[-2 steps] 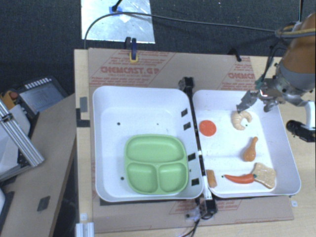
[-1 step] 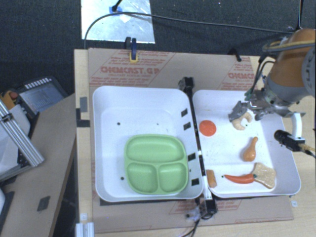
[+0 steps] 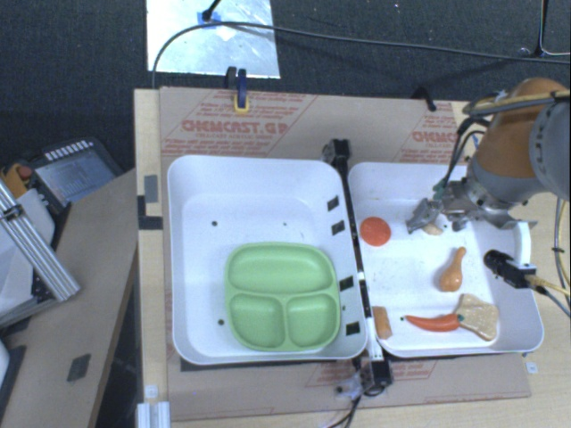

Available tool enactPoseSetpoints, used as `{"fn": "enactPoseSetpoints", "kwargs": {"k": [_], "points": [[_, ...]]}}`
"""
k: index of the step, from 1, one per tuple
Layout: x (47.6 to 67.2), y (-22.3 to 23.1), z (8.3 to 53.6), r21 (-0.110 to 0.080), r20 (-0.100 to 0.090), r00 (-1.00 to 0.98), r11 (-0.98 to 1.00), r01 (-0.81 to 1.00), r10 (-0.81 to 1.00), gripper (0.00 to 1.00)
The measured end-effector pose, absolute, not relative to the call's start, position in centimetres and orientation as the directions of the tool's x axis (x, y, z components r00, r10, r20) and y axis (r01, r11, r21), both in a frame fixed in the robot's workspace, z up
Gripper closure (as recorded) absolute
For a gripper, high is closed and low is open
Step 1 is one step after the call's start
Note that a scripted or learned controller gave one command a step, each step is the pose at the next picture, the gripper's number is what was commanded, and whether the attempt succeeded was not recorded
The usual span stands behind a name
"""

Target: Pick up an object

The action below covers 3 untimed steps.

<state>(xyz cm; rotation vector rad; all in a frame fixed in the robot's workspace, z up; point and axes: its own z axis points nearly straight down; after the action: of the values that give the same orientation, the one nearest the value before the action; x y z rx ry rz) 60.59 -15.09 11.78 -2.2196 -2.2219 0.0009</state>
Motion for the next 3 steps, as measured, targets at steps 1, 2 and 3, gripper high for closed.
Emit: {"fn": "enactPoseSetpoints", "kwargs": {"k": [1,2,3], "points": [[60.7,-15.1,13.1,0.004,-0.001,-0.002,0.002,1.0,1.0,1.0],[60.9,-14.5,19.4,0.008,-0.002,-0.004,0.004,1.0,1.0,1.0],[61.1,-14.5,24.7,0.007,-0.002,-0.004,0.004,1.0,1.0,1.0]]}}
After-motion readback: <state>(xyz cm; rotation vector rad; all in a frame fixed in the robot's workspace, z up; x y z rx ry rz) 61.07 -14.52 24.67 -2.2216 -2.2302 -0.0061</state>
